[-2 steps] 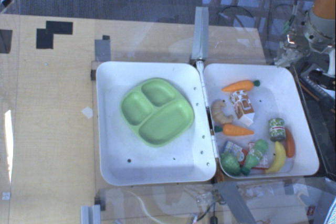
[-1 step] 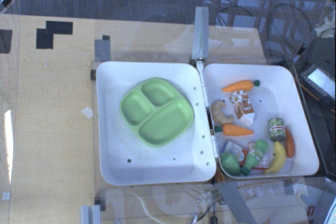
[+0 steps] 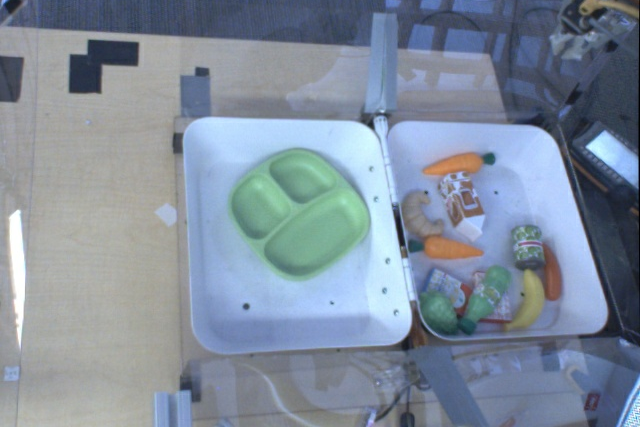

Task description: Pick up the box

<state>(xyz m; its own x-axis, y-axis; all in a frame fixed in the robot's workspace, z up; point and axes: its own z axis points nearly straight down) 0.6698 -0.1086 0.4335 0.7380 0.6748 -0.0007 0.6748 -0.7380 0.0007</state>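
The box (image 3: pixel 462 198) is a small brown-and-white carton lying in the right bin (image 3: pixel 565 215), a little above its middle. One carrot (image 3: pixel 456 163) lies just behind it and a second carrot (image 3: pixel 452 249) just in front. My gripper (image 3: pixel 588 23) is at the top right corner of the camera view, high up and beyond the right bin's far corner, well away from the box. Nothing shows in its grasp.
A green divided plate (image 3: pixel 298 212) sits in the left bin (image 3: pixel 215 295). The right bin also holds a croissant (image 3: pixel 418 212), a small can (image 3: pixel 527 246), a banana (image 3: pixel 528 300), green toy vegetables (image 3: pixel 480 300) and a small colourful packet (image 3: pixel 445 286). A black device (image 3: pixel 610 158) stands right of the bin.
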